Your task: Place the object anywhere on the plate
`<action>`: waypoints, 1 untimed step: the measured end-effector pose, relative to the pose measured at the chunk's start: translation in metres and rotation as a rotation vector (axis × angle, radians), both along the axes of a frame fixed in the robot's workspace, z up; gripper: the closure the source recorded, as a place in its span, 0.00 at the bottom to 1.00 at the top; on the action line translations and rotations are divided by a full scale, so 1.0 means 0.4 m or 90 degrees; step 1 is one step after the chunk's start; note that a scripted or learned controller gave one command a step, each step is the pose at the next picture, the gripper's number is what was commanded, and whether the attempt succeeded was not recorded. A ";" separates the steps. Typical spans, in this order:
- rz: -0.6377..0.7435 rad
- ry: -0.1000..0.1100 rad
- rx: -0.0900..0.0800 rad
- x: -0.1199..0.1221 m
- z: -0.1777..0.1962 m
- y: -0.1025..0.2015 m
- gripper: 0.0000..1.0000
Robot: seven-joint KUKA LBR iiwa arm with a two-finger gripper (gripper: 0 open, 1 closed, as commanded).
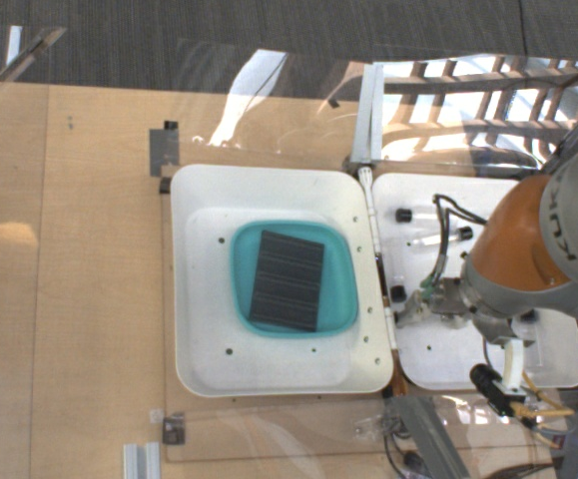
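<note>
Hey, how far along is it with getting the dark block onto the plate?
It looks done: the dark ribbed block lies flat on the teal plate in the left bin, fully inside the plate's rim. Nothing looks to be in hand; the arm sits over the right bin, well away from the plate. Nothing seems left beyond the arm moving off.

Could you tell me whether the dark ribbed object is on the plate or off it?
On: the dark ribbed object lies flat within the teal plate.
</note>
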State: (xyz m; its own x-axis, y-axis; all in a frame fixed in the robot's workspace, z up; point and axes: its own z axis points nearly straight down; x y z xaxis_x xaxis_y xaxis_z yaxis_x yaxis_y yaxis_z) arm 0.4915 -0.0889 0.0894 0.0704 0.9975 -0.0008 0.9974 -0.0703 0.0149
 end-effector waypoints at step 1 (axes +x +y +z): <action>-0.066 0.007 0.002 -0.008 0.209 0.235 0.00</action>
State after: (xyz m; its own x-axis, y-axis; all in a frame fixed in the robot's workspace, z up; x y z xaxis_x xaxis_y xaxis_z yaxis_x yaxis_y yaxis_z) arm 0.4884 0.0050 0.1731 0.1739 0.9848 0.0015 0.9847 -0.1739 0.0042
